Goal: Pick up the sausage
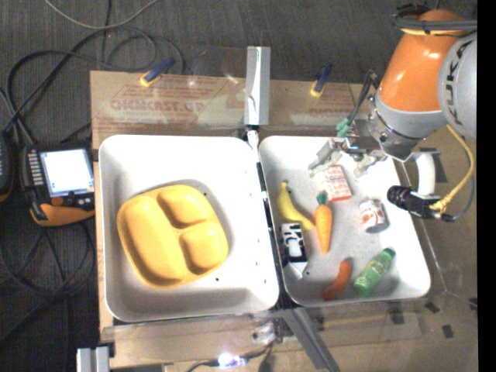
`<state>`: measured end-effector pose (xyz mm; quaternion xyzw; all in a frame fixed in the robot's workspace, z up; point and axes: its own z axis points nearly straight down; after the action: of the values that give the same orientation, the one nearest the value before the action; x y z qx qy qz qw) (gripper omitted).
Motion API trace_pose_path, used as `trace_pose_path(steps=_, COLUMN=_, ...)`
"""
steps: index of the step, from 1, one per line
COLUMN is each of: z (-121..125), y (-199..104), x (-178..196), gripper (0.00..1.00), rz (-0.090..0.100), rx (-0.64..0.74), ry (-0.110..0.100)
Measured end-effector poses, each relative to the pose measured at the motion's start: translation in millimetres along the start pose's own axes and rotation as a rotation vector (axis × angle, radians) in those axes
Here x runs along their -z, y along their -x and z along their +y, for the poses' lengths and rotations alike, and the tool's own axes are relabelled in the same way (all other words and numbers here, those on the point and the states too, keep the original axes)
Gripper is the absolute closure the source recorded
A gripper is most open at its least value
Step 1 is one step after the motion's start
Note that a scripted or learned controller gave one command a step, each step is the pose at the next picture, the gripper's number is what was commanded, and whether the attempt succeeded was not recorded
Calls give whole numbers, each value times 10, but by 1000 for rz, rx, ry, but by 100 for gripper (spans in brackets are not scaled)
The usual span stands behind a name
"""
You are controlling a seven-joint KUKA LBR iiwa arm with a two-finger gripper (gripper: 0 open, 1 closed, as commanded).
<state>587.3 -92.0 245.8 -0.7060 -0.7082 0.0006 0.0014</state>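
Observation:
The sausage point(337, 279) is a short reddish-brown piece lying near the front edge of the right bin point(403, 285), just left of a green bottle point(374, 270). My gripper point(342, 161) hovers over the far part of the same bin, above a red and white carton point(336, 184), well away from the sausage. Its fingers point(322, 160) are spread open with nothing between them.
The right bin also holds a banana point(291, 206), a carrot point(323, 225), a black and white pack point(292, 241) and a small white and red can point(373, 215). A yellow divided plate point(173, 232) lies in the left bin point(124, 153). The arm's orange band point(415, 68) rises at upper right.

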Motion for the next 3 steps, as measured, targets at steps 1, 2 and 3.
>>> trace_pose_path(steps=1, z=-280, y=179, x=-1269, gripper=0, rz=1, rx=157, ry=0)
trace_pose_path(steps=2, z=-426, y=297, x=-1549, gripper=0, rz=-2, rx=165, ry=15)
trace_pose_path(steps=3, z=-1033, y=-119, x=-633, gripper=0, rz=0, rx=213, ry=1)
